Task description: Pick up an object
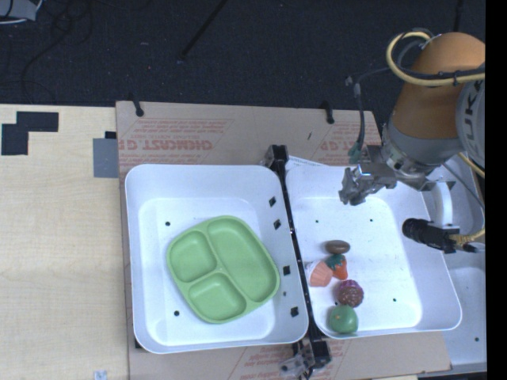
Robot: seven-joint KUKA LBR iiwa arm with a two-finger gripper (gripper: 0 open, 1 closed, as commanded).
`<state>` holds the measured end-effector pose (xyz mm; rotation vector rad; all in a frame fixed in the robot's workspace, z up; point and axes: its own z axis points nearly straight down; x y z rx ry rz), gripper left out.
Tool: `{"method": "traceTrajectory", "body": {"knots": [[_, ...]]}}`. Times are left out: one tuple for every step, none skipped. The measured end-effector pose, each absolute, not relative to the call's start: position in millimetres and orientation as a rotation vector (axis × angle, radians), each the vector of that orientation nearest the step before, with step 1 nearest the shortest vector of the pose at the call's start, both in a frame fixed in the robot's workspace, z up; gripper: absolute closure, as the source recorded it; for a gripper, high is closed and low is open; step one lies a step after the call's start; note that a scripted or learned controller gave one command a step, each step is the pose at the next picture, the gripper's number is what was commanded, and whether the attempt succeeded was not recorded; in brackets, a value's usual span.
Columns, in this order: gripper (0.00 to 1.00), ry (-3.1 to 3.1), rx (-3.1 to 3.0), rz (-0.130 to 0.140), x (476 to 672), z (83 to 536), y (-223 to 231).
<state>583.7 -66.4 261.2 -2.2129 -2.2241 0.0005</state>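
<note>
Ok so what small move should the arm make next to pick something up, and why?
Probably shift the gripper toward the view's bottom, over the brown object. It sits at the right bin's far end, while the small objects cluster nearer the bin's near end.

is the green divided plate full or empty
Empty. The green divided plate lies flat in the left bin, and all three compartments show bare green.

Setting: pale wood-grain bench top [55, 252] carrying black rectangular marks [28, 131] and a grey patch [104, 157] near its far edge. Brown cardboard sheet [230, 137], printed with reddish lettering (reads reversed), lies on the bench. Dark carpeted floor [238, 38] beyond, with loose cables [24, 6] at the far left.
</note>
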Motion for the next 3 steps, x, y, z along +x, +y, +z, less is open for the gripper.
{"method": "traceTrajectory", "body": {"knots": [[1.00,-2.223,-2.215,0.003,595.9,250.7,-23.7],[1.00,-2.224,-2.214,0.002,594.9,250.4,33.2],[1.00,-2.224,-2.215,0.001,605.2,252.2,79.0]]}}
